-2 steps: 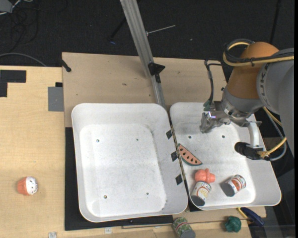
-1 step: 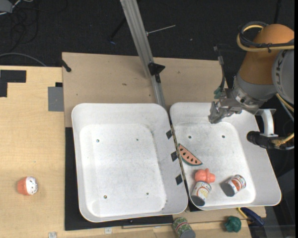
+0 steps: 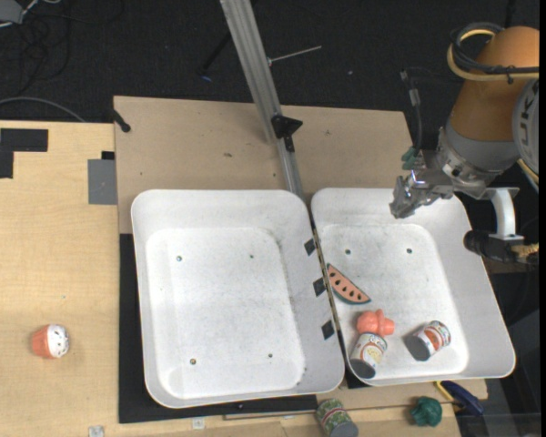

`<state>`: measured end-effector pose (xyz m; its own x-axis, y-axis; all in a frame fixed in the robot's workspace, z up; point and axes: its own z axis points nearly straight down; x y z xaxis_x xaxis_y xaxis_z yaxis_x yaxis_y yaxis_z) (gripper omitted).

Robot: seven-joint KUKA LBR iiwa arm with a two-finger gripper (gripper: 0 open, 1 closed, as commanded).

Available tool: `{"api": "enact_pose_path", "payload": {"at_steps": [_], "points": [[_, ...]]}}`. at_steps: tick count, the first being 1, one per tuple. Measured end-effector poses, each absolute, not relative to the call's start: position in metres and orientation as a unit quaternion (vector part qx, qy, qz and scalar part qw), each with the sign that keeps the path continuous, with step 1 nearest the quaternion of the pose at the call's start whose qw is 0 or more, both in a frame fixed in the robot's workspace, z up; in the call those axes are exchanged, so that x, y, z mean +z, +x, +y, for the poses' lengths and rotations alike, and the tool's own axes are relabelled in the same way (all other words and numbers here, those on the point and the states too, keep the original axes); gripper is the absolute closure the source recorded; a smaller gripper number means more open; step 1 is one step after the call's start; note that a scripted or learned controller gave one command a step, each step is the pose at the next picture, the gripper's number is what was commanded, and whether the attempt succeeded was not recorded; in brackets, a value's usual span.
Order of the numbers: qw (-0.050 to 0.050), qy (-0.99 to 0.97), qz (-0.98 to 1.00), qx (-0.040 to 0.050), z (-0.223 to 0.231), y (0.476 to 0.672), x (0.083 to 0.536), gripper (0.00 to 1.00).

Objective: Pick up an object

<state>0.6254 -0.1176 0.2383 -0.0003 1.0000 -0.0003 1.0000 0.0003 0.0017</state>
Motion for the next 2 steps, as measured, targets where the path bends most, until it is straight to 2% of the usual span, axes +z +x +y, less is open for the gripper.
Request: {"api": "enact_pose_path", "payload": {"at_steps": [1, 2], "points": [[-0.001, 0.706, 0.708, 0.0004, -0.060, 0.626, 0.245, 1.00], [-0.002, 0.706, 0.708, -0.0009, -0.006, 0.630, 0.231, 1.00]]}}
